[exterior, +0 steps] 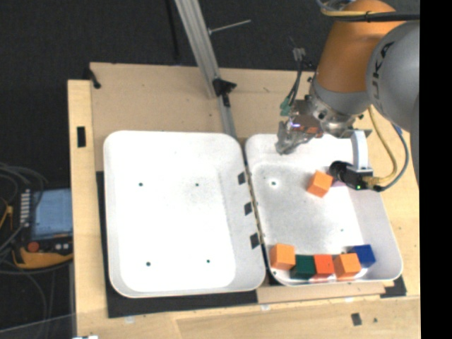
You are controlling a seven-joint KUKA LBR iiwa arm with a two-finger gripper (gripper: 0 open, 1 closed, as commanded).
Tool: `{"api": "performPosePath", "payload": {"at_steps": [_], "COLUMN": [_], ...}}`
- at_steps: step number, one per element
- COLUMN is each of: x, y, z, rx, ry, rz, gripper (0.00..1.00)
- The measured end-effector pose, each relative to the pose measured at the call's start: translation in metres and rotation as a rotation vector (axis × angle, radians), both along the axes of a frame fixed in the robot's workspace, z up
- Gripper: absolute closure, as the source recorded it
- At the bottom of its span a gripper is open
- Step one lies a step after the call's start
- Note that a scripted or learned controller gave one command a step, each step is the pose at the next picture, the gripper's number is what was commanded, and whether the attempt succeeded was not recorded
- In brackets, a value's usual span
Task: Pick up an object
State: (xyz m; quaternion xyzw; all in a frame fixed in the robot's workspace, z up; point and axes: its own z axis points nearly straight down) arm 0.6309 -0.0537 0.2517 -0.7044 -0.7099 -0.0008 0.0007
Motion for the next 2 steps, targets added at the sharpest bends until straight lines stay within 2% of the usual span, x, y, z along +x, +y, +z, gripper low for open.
{"api": "performPosePath", "payload": {"at_steps": [1, 2], "x": [-0.017, -0.035], "y": [0.042, 0.089], "z": [0.004, -0.009], "rx": [0.000, -0.001], "ry": [0.001, 0.002], "rz": [-0.001, -0.001], "gripper": [1.00, 1.00]}}
